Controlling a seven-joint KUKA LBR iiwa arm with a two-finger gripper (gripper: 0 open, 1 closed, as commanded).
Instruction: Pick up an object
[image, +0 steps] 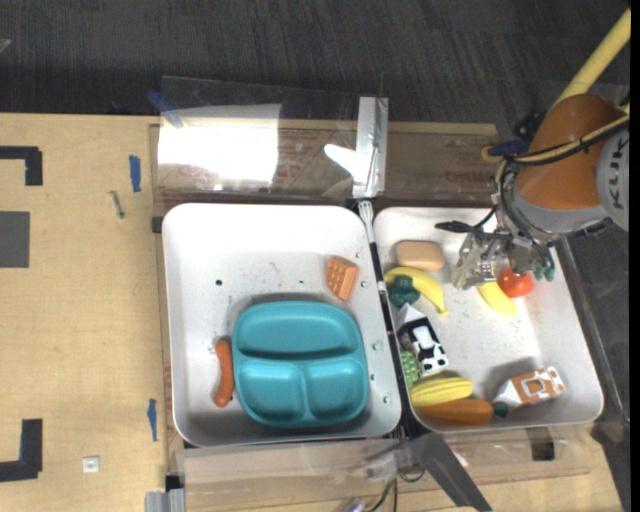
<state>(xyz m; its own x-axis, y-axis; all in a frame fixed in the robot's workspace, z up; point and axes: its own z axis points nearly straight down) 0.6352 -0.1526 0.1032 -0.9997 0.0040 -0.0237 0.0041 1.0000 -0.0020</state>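
My gripper (483, 264) hangs over the upper part of the right bin (570, 330), below the arm's orange band. Just right of it lie a red tomato (516, 283) and a yellow piece (497, 297), close to the gripper; I cannot tell whether they touch it. Left of the gripper are a tan bread roll (419, 254), a banana (424, 286) and a green item (402, 292). Lower in the bin sit a black-and-white item (424, 342), a corn cob (441, 388), a carrot (461, 410) and an orange-and-white box (533, 386).
The left bin (190, 300) holds a teal divided tray (298, 362), an orange waffle piece (341, 276) and a sausage (223, 371). A clear plastic sheet (260, 150) lies behind the bins. Yellow and blue cables run by the arm at the upper right.
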